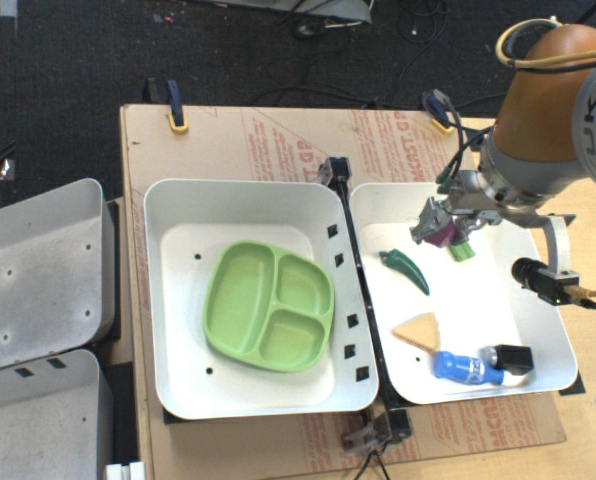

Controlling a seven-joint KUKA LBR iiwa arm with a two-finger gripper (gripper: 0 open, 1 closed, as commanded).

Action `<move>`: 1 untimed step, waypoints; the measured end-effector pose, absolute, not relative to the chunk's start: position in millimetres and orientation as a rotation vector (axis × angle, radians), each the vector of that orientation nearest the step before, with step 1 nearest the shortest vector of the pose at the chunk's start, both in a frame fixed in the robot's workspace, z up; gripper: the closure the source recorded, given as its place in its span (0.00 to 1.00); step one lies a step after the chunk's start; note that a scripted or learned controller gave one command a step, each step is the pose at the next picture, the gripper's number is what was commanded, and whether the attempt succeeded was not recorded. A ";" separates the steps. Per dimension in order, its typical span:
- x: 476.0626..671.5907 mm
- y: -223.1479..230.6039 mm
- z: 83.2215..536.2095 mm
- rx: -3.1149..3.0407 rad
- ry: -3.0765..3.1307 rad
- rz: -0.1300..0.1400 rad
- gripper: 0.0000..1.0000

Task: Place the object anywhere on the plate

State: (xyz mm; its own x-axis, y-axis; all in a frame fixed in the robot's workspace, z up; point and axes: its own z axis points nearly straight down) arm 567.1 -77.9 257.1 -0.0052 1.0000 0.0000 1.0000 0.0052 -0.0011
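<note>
Between the gripper [444, 230] fingers in the right bin [550, 368]: a purple and green object [452, 241], pinched and lifted clear of the floor. Just left of it lies a green pepper [406, 269]; nearer, a tan wedge [419, 331] and blue bottle [470, 368]. Green plate [269, 306] sits in the left bin [173, 298].

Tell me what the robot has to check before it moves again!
1. Purple and green object at the end effector: looks lifted above the right bin, ok.
2. Firmly gripped between the fingers: cannot tell.
3. Green plate lying flat in the left bin, nothing on it: ok.
4. Object on the plate already: not ok, it hangs over the right bin.
5. Green pepper, tan wedge and blue bottle lying low, out of the way: ok.
</note>
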 end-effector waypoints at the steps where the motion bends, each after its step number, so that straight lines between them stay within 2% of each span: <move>1: 574.2 -16.3 245.9 -2.211 -2.229 0.001 1.00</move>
State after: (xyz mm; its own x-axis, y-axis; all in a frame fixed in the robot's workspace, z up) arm 574.2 -16.3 245.9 -0.0083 1.0000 0.0011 1.0000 0.0083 -0.0018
